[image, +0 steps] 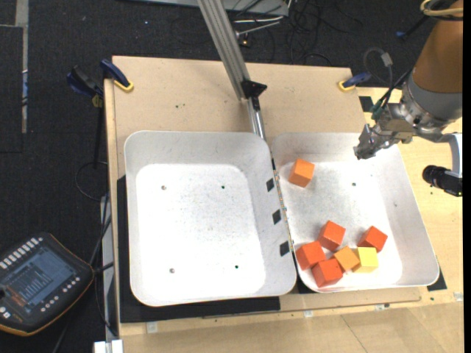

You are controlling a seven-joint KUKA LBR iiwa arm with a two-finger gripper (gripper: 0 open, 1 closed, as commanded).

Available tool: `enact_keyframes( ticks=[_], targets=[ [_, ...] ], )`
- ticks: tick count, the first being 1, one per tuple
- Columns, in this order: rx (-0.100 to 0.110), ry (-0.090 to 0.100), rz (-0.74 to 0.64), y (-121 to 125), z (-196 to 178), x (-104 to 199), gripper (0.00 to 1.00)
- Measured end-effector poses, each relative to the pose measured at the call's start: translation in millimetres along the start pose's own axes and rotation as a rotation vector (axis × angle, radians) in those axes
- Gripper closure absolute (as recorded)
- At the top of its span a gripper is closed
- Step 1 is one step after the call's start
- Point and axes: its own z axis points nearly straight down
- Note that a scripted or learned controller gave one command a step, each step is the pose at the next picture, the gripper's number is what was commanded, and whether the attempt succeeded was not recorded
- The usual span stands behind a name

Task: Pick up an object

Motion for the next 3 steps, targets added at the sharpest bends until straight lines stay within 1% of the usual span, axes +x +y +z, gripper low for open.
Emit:
enact_keyframes(
  ticks=[1,2,3],
  targets=[
    [0.003,0.0,0.0,3.5,6.2,45.7,1.0],
    [0.002,0.001,-0.001,20.7,19.2,97.1,1.0],
    [0.0,0.001,-0.001,37.5,12.6,150.6,1.0]
  ],
)
